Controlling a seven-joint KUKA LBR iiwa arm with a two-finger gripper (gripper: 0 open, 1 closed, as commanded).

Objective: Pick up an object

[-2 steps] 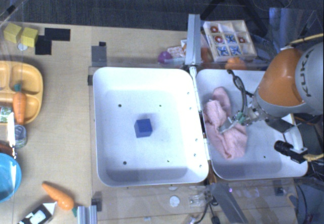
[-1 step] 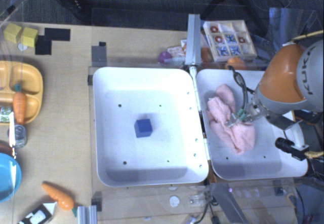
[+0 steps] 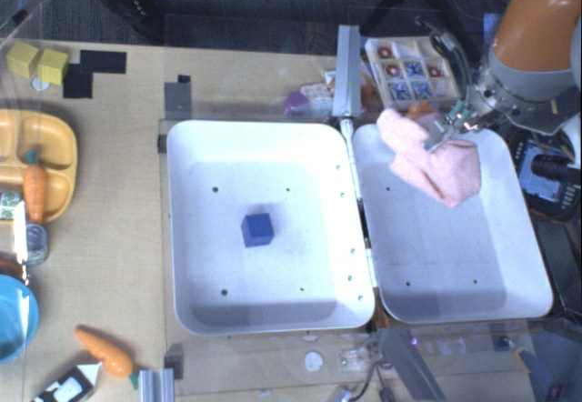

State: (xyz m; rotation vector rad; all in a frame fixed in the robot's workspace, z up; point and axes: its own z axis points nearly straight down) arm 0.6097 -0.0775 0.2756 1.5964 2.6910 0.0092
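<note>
The gripper (image 3: 443, 134) is looking clamped on the pink cloth (image 3: 435, 162), which is hanging over the right bin's (image 3: 509, 300) far end, and since it's soft, light and floppy I'd be pinching a bunched fold, not an edge.

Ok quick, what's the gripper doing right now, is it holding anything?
Gripper: closed on the pink cloth, over the right bin.

A soft pink cloth (image 3: 429, 164), crumpled and folded, hangs bunched at the pincer (image 3: 443, 135), draping down and to its left. A small blue cube (image 3: 257, 228) sits flat, well apart to the pincer's lower left.
</note>
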